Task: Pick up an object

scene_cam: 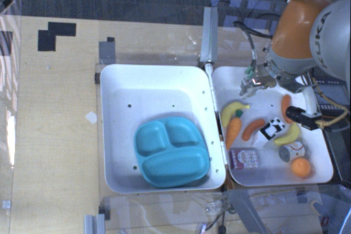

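My gripper (255,84) hangs over the far part of the right bin (323,142), open, with nothing between its fingers. Just in front of it, a yellow banana (232,111) lies by the bin's left wall, with an orange carrot (233,132) right below it. Further right are a red-orange sausage (253,128), a black-and-white cube (272,129) and a second banana (290,135). A maroon box (244,159), a small can (286,152) and an orange (300,167) sit along the near side.
The left bin (118,118) holds a blue divided plate (173,152). A metal divider post (208,35) stands between the bins at the back. The grey and orange arm (307,30) covers the right bin's far right corner, with a black cable (301,116) and a red-orange piece (286,106) below it.
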You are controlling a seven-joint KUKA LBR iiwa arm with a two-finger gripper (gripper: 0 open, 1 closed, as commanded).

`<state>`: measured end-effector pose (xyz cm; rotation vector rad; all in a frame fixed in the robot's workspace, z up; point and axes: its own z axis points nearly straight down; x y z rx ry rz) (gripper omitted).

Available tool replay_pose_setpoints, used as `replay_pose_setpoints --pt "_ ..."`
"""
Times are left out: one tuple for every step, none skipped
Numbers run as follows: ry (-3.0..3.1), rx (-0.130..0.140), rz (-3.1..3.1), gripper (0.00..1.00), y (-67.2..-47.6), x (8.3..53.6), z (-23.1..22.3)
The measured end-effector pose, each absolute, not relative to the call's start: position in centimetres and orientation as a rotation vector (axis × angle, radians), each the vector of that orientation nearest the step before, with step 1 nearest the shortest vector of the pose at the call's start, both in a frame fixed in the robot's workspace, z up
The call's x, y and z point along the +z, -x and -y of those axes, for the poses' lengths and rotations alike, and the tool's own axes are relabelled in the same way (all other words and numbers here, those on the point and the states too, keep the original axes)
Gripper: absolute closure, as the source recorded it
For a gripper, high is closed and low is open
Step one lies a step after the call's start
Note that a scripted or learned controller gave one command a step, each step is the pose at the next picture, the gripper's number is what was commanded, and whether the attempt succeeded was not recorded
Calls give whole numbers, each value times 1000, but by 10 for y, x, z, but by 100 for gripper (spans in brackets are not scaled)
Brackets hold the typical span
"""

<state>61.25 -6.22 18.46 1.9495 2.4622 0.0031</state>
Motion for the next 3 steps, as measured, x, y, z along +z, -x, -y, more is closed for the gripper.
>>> replay_pose_setpoints --pt "-1907 0 -2497 100 -615 153 91" --pt "-2152 0 -2291 100 -588 167 90" --pt "-2198 0 -2247 100 -578 160 101"
